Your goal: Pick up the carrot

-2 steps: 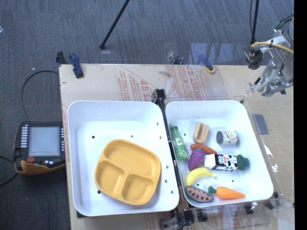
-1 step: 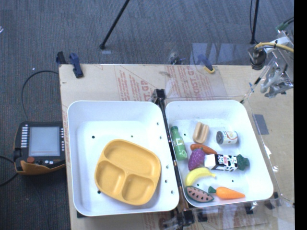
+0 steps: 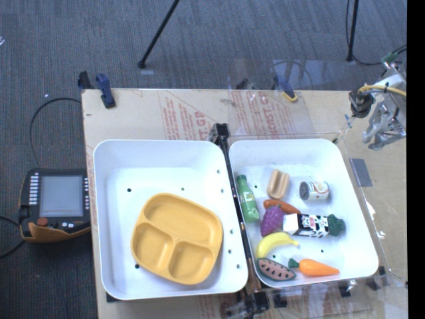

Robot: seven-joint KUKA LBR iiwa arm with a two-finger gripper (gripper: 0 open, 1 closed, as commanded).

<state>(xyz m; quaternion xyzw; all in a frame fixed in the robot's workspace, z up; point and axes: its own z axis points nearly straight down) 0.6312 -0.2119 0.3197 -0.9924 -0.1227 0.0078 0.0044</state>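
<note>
The carrot, orange with a green top pointing left, lies in the right bin near its front right corner. A watermelon slice lies just left of it. My gripper hangs beyond the bin's back right corner, over the bench and well away from the carrot. Nothing is visibly held in it.
The right bin also holds a banana, purple grapes, a milk carton, broccoli, a green bottle, a hot dog bun, a can and a red-orange pepper. A yellow divided plate lies in the left bin.
</note>
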